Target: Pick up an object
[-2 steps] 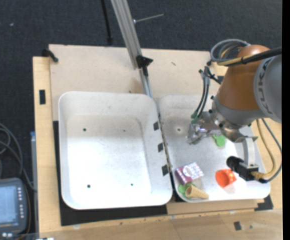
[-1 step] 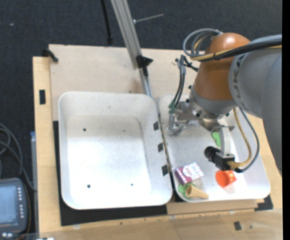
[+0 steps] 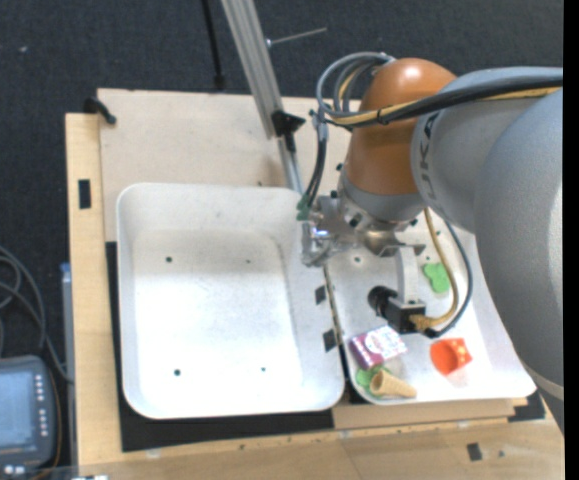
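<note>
Just below the purple packet [image 3: 379,345], a tan waffle cone [image 3: 396,385] lies crosswise — tip pointing right; whether the gripper [image 3: 315,238] is open or closed I cannot tell.

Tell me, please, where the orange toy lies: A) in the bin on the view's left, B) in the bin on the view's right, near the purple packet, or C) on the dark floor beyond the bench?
B: the orange toy lies on the white floor of the right-hand bin, towards its front edge, with the purple packet and a cone close beside it.
</note>
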You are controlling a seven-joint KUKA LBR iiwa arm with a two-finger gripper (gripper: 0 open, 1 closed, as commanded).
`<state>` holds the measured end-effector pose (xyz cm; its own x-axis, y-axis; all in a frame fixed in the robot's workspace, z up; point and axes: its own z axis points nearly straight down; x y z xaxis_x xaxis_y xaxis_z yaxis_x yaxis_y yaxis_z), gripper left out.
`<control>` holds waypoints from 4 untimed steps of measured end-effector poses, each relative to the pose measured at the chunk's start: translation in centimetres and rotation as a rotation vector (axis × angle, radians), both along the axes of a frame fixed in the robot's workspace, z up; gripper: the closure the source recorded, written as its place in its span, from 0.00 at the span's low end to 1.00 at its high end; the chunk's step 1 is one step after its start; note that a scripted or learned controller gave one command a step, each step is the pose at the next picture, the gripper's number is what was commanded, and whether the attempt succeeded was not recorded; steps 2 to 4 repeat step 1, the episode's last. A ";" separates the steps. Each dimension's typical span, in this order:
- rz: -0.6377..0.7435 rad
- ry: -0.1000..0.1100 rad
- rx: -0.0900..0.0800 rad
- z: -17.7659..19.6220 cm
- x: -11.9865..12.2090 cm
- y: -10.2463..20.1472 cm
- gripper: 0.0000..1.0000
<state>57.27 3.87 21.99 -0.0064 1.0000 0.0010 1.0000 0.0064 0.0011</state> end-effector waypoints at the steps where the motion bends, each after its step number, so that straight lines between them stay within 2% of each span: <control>1: 0.001 -0.001 0.001 1.3 2.1 4.8 1.00; 4: 0.001 -0.001 0.001 1.3 2.1 4.8 1.00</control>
